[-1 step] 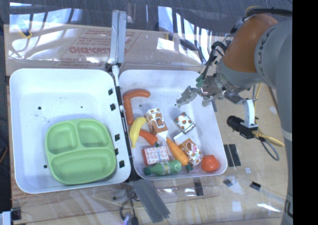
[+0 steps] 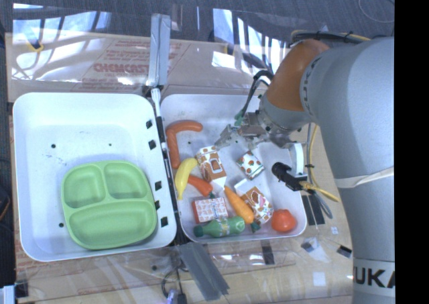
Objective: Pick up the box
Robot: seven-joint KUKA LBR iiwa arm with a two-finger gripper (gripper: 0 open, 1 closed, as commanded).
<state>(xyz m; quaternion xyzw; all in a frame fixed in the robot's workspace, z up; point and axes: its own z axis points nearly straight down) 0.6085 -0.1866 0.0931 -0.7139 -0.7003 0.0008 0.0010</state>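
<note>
Camera view: the jaws [image 2: 249, 128] hung over the right bin [image 2: 201, 105] at its 12 o'clock side; how far they were open could not be told, and nothing was seen between them. The small patterned box [image 2: 250, 165] lay just below, toward 6 o'clock. Risk, in my judgement: neighbouring cartons [image 2: 210, 164], a carrot [image 2: 238, 205] and banana [image 2: 184, 176] crowded it, so a descent might snag them. Open room lay by the sausage [image 2: 179, 136]; the left bin held a green tray [image 2: 109, 205].
</note>
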